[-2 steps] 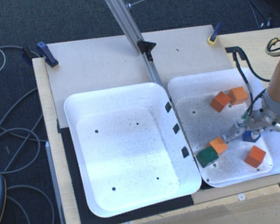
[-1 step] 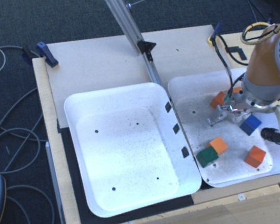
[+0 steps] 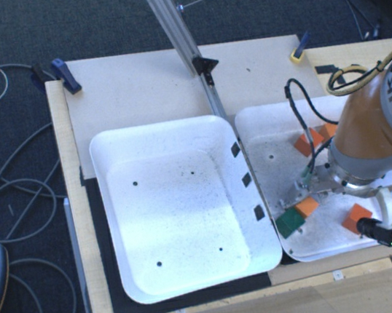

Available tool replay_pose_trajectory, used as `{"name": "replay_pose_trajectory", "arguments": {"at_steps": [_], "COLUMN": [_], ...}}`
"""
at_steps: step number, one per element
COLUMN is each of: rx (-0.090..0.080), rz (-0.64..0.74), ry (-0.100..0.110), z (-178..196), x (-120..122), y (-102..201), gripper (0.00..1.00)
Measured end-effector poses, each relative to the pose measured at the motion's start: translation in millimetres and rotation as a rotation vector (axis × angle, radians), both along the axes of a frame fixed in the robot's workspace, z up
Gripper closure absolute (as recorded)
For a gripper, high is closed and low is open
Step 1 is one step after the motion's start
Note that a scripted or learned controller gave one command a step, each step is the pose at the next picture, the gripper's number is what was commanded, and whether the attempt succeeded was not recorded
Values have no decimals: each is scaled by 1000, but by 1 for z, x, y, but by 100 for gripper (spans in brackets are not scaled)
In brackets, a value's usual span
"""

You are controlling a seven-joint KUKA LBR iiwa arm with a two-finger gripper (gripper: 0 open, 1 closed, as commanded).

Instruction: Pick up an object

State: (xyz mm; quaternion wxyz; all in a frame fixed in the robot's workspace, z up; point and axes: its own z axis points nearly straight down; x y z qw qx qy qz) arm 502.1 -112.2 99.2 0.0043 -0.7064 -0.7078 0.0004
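Note:
The right bin holds several small blocks. A green block lies near its front left wall, with an orange block touching it on the right. Two more orange blocks sit at the back of the bin, partly hidden by the arm. Another orange block lies near the front right. My gripper hangs low over the bin's middle, just above the orange block next to the green one. The wrist hides how it meets that block.
The left bin stands beside the right one, with black clips along the shared wall. A metal pole slants in from the top. Blue and yellow clamps hold the board's back corners. Cables lie on the floor at left.

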Motion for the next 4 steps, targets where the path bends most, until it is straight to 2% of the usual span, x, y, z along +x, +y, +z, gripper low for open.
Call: {"name": "replay_pose_trajectory", "arguments": {"at_steps": [1,2,3,4], "rx": [-4,-3,-2,-5], "rz": [-2,7,3,5], "ry": [-7,-16,-2,-12], "z": [11,105,100,101], "x": [3,54,28,99], "y": [-3,71,110,178], "gripper": [100,100,100,100]}}
